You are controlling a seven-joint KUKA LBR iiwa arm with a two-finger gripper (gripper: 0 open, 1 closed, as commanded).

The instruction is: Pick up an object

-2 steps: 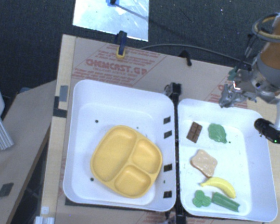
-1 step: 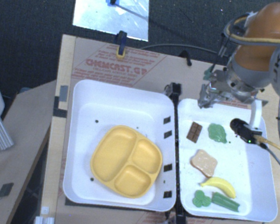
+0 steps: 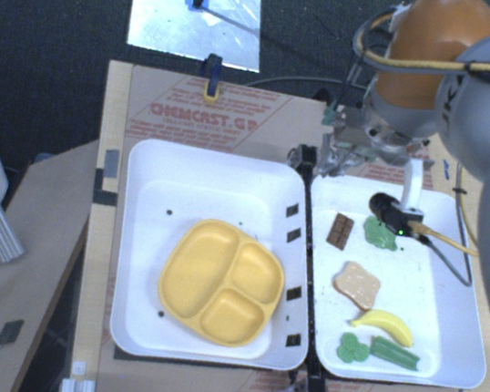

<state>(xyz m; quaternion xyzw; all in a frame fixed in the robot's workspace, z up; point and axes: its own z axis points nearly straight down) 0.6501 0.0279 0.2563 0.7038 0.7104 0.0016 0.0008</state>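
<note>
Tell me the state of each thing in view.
Yellow plate: face up, left bin.
Brown block: flat, right bin.
Toast slice: flat, right bin.
Banana: on its side, right bin.
Green leaf: flat, right bin.
Broccoli: on its side, right bin.
Green pod: flat, right bin.
Gripper: above bins' far rim.

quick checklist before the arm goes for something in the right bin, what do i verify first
1. Pickable things in the right bin: chocolate piece, toast, banana. Ok.
2. Those three lie apart with free space around each. Ok.
3. Tool above a target. Not ok: it is at the far edge, by the divider between the bins.
4. Tool free of any load. Cannot tell.
5. Yellow plate out of the way, in the left bin. Ok.
</note>
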